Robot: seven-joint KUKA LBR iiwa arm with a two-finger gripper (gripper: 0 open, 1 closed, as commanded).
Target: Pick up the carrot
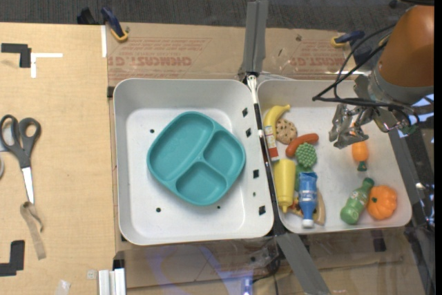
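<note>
The gripper (343, 132) hovers near the right bin's (331, 226) right wall, just beside the carrot (360, 152); jaw state cannot be told.

We see two bins side by side: the left bin (124, 169) holds a divided plate (196, 157) at its middle. In the right bin (400, 176), a banana (273, 117) lies at the far left with a cookie (285, 129) just beside it, and a bottle (307, 191) sits nearer. The gripper (343, 129) hangs over the far right part, the carrot (360, 153) just to its right, a pumpkin (382, 202) in the near right corner.
</note>
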